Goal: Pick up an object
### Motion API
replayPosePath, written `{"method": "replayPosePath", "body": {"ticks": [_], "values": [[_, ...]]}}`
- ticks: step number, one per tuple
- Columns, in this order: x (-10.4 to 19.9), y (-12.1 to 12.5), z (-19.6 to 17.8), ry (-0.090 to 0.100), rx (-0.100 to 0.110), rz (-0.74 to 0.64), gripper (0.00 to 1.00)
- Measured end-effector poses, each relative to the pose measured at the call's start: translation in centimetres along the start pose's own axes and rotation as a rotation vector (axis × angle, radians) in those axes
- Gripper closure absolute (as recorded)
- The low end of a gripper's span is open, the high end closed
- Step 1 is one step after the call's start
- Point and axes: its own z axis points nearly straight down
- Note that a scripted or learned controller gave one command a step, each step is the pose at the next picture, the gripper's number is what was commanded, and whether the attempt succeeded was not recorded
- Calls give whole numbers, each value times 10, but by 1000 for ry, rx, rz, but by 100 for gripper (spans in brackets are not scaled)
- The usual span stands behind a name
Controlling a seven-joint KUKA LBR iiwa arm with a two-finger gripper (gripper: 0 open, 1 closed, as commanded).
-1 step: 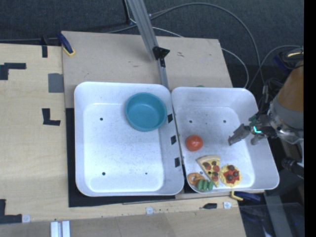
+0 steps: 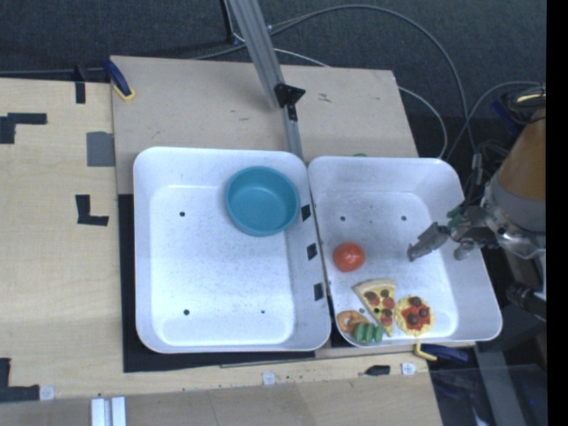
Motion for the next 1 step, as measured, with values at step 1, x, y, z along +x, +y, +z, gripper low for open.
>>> {"method": "replayPosePath", "body": {"ticks": [1], "values": [[-4, -3, 43, 1, 4, 0, 0]]}}
